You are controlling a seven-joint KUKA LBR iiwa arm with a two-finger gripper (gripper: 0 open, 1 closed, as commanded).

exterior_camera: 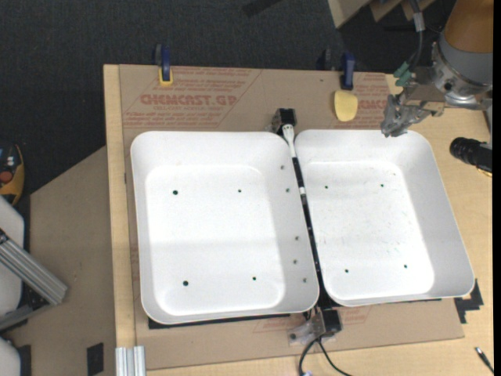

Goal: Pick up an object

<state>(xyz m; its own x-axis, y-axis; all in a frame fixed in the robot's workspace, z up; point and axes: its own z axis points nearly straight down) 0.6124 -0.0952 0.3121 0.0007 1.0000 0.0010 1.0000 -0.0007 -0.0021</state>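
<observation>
A small pale yellow object (345, 105) lies on the brown board just behind the right bin's (438, 210) far-left corner, outside both bins. My gripper (396, 124) hangs over the far rim of the right bin, a short way to the right of the yellow object and apart from it. Nothing shows in its grasp. The left bin (149, 210) sits beside the right one, showing a bare white floor with a few dark dots.
Two blue clamps (163, 57) (347, 67) pin the board's far edge. A black clip (284, 120) and a cable run along the seam between the bins. A black part (473, 151) sticks in at the right edge. A metal rail (31, 269) lies at the left.
</observation>
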